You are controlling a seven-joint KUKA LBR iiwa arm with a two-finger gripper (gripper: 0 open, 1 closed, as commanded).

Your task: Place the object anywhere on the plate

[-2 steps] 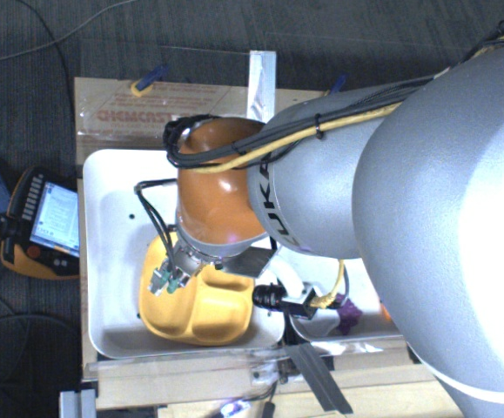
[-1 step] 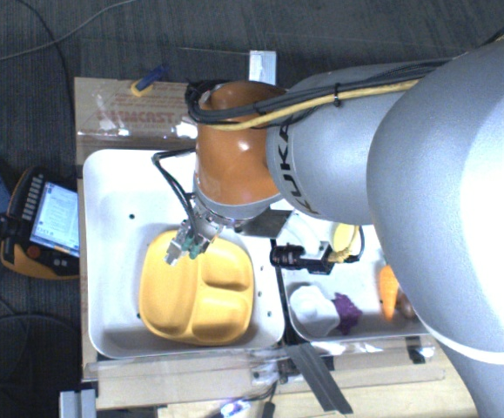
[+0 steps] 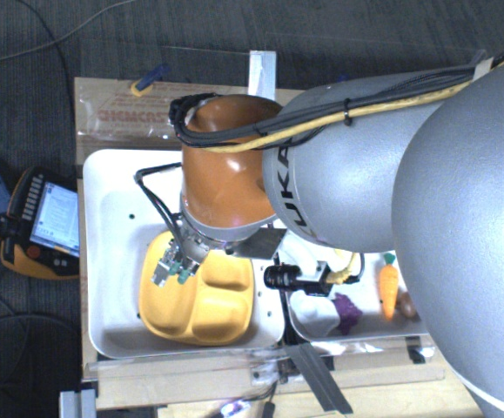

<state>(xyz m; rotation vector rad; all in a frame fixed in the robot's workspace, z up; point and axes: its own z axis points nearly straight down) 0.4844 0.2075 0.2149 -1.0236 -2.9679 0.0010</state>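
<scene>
A yellow plate (image 3: 208, 303) with moulded compartments lies in the front half of the left white bin (image 3: 112, 233). My gripper (image 3: 171, 268) hangs over the plate's left rear part, low above it, beneath the orange band of the arm. The gripper tip is small and partly hidden by the wrist. An orange carrot (image 3: 389, 290) and a purple object (image 3: 347, 310) lie in the right bin (image 3: 308, 320), to the right of the plate.
The big grey arm covers most of the right bin and the rear of the left one. A black cable (image 3: 151, 190) loops over the left bin's rear. Outside the bench at the left lies a handheld pendant (image 3: 43, 225).
</scene>
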